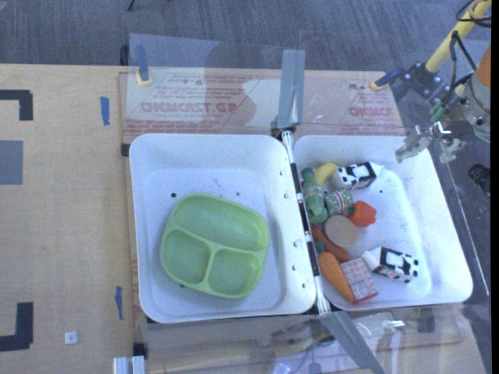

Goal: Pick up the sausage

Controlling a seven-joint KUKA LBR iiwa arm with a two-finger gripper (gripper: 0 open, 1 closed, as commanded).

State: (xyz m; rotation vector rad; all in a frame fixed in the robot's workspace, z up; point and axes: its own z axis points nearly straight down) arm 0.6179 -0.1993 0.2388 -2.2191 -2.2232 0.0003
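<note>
Where toys crowd the right bin (444,232), sausage indistinguishable, jaws (427,140) blurred, grip unreadable.

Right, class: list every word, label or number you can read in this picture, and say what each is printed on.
"CHEMCAST GP", faint red print, roughly legible, on the clear sheet behind the left bin.
Red print on the sheet behind the right bin: too blurred to read.
Small red packet in the right bin: print too small to read.

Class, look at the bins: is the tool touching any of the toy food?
Apart. The camera view shows the tool at the right bin's upper right edge, with bare white floor between it and the toy food.
</note>
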